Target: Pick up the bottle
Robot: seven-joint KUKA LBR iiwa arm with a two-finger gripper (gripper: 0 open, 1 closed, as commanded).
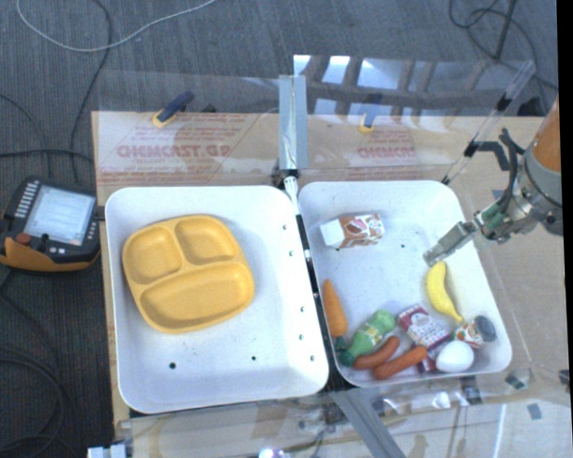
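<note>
My arm [548, 181] is cut off at the right edge. The egg [454, 356] partly hides the bottle [423, 327] beside it.

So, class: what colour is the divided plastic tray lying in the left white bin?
Yellow: the three-compartment plastic tray shows plainly in the camera view.

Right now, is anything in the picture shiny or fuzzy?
In the camera view, bright glare streaks the clear panel behind the bins; the end effector looks slightly blurred; the yellow tray sits sharp and evenly lit, with little shadow.
</note>
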